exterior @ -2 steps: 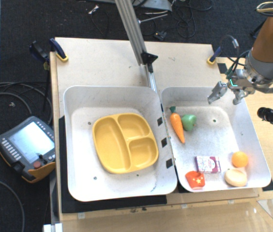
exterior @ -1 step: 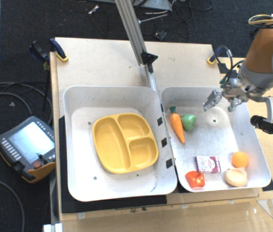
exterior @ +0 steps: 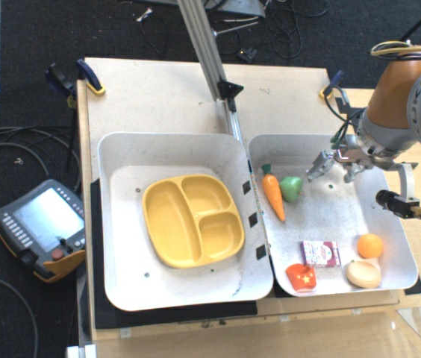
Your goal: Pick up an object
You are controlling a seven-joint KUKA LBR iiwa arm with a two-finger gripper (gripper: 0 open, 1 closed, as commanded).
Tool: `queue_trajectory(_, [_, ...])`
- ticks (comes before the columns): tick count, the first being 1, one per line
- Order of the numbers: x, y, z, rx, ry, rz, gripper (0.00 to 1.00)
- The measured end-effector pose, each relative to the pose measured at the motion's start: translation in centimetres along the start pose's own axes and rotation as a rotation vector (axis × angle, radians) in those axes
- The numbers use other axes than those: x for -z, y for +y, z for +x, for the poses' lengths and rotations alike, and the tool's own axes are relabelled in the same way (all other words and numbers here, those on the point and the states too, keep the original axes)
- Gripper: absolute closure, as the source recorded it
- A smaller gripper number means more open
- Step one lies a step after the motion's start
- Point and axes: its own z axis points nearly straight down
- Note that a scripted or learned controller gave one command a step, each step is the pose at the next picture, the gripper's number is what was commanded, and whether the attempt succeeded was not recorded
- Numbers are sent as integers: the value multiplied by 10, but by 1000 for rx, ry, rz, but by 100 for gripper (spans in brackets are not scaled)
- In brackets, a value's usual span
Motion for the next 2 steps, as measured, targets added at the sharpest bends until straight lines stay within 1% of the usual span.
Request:
queue_trajectory(1, [-30,0,1,1,0,-2,0])
queue_trajectory(2, [-18,1,1,1,-2,-7,100])
